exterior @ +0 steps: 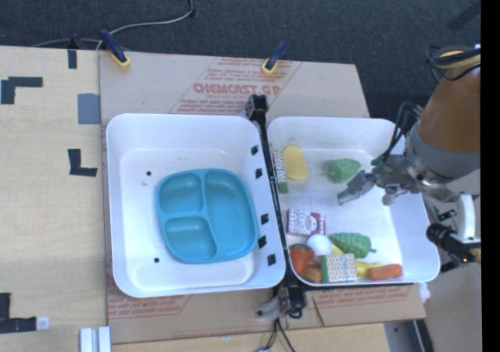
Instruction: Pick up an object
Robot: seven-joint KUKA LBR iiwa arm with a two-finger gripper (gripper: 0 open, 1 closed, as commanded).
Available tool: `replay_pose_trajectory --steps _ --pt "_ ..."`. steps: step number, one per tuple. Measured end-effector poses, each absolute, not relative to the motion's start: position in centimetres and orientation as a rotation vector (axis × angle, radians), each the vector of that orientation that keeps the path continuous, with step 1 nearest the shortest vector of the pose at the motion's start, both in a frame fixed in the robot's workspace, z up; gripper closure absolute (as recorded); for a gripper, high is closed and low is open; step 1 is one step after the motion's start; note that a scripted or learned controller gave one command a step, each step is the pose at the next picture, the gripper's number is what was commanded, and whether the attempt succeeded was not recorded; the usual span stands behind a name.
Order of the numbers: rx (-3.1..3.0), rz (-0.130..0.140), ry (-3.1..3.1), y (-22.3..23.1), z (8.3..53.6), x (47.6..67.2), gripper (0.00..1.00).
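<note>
While the gripper [367, 189] hovers open and empty over the right bin [406, 222], beside the green toy [342, 168], no object is picked yet; grasping remains.

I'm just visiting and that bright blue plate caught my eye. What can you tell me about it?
The blue plate is a light blue, rounded-rectangle tray split by raised ridges into three compartments, two on one side and a longer one on the other. It looks like smooth plastic. It lies flat, turned slightly askew, on the floor of the left white bin, near the middle. Nothing shows in its compartments, and nothing but the bin floor touches it.
</note>
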State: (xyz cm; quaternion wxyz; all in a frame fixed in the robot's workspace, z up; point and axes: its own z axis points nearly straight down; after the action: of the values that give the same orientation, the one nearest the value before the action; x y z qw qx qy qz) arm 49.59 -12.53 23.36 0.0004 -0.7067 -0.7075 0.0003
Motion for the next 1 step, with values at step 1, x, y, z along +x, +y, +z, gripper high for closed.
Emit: replay_pose_trajectory --steps 1 --pt "-2.218 0.002 -2.221 -9.91 16.01 55.46 0.00"
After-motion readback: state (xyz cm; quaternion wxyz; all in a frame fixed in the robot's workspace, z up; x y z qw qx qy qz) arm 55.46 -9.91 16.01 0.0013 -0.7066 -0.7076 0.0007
